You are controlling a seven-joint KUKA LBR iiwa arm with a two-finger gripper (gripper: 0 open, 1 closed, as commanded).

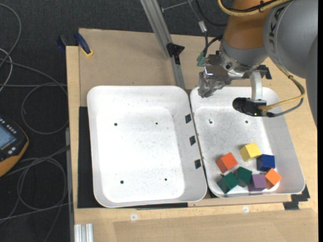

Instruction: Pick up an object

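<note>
7 small blocks (pixel 247 170) are clustered in the near corner of the right bin (pixel 222 130), well apart from the pincer (pixel 206 89), which is held over that bin's far left corner. Nothing is gripped; how far it is open cannot be told. The blocks are matte cubes: orange (pixel 227 161), yellow (pixel 250 151), blue (pixel 266 162), green (pixel 244 175), purple (pixel 258 181).

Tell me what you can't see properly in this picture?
- Gripper: small and dark in the camera view, fingers too blurry to judge.
- Dark green blocks and purple block: bunched together, so touching sides are hidden.
- Arm: cut off by the top edge.
</note>
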